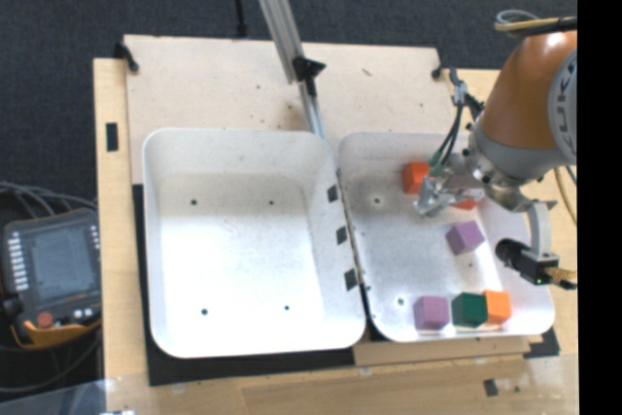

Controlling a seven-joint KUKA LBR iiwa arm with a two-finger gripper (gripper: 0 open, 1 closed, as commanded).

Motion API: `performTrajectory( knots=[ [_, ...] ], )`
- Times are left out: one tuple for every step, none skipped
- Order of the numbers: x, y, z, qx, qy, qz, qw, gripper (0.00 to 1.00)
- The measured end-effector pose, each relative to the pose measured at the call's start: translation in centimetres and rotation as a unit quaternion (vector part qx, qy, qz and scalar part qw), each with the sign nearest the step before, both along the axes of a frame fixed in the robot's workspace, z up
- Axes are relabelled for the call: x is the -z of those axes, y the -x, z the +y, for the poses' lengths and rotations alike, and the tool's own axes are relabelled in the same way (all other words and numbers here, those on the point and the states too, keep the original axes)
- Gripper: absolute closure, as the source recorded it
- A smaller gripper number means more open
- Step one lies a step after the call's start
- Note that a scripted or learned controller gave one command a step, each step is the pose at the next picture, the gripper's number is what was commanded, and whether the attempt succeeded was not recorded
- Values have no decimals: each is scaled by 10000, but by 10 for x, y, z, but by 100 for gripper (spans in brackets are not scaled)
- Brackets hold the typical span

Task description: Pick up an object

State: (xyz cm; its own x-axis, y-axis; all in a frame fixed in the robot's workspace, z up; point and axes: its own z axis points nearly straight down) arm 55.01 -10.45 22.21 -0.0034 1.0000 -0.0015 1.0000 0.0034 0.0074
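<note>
Dark carpet surrounded counter [194, 73]. Claw [434, 196] hung low in right bin [389, 306] beside orange block [416, 176]; opening unclear, nothing visibly held. Risk: block nudged aside, grasp missed.

Arm [530, 107]: bulky, rounded, reaching in from the right.
Band: glossy orange dome above the wrist, dark lettering at its right edge.
Wrist: grey collar just below the orange.
Cables: thin dark and green leads down the arm's left flank to the tool.
Gripper [434, 196]: small, silvery metal.
Side fitting: black block on a pale bracket, right of the tool.
</note>
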Motion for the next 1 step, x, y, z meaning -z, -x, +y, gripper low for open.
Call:
performTrajectory(
  knots=[
    [4, -16, 46, -19, -12, 29, 10000, 100]
  ],
)
